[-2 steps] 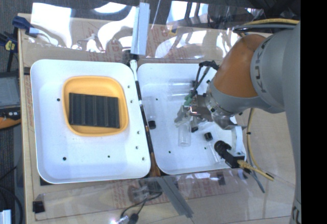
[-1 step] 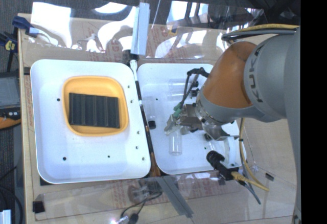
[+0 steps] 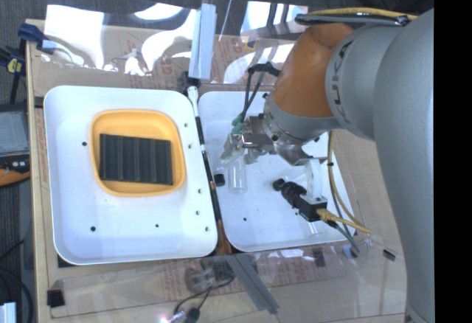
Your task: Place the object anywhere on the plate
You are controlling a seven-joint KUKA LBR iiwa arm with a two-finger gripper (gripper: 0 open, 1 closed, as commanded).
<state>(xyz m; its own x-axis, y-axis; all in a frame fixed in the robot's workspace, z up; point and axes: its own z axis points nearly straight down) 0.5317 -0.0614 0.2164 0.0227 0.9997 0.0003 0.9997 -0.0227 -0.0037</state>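
Yellow plate (image 3: 103,130): I see it in the left bin (image 3: 66,226), toward the far half, rounded corners, a dark ribbed rectangle (image 3: 136,157) lying in its middle.
Left bin: white and shallow, and I count a few small dark dots on its floor around the plate.
Right bin (image 3: 258,229): white too, touching the left one along the middle seam; this is where my arm is working.
Arm (image 3: 369,71): grey, with the orange band (image 3: 313,74) over the far part of the right bin, reaching in from the right.
Gripper (image 3: 237,155): low over the left part of the right bin, pointing down at the floor; whether its grip is spread or pressed together, I cannot tell from here.
Object (image 3: 237,178): a small clear, glassy piece right under the gripper tip, resting on the right bin's floor near the seam; I cannot tell if the gripper touches it.
Object versus plate: well apart, different bins.
Black part (image 3: 295,195): to the right of the clear piece, a dark fitting on the arm with a yellow cable (image 3: 341,218) trailing nearer.
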